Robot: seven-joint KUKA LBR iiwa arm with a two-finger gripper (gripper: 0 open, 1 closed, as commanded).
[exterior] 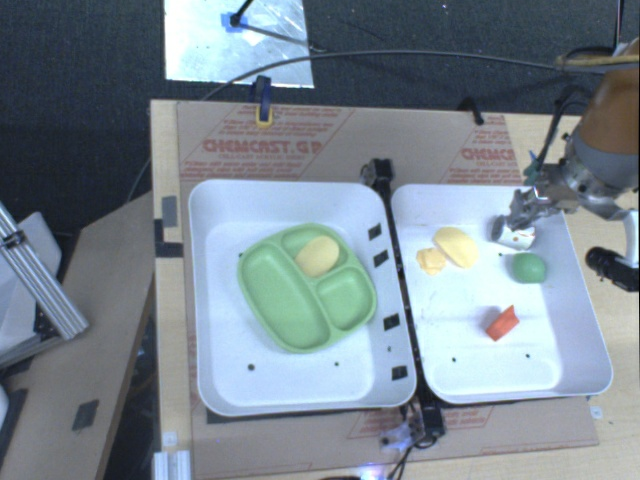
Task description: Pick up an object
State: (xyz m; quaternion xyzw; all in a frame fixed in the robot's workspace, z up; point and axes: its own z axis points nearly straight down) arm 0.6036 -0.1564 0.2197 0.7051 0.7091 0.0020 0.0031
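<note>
The gripper (517,226) is seen low over the right bin (570,373), near its far right corner, just beside a green ball (528,268). Jaw state cannot be told. A red block (502,322) lies nearer the front edge; yellow pieces (448,249) sit toward the left wall.

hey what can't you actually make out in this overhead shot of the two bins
- Gripper, camera view: too small and blurred to tell whether its fingers are open or shut.
- Arm: cut off by the right edge.
- Yellow pieces in the right bin: too blurred to identify.
</note>
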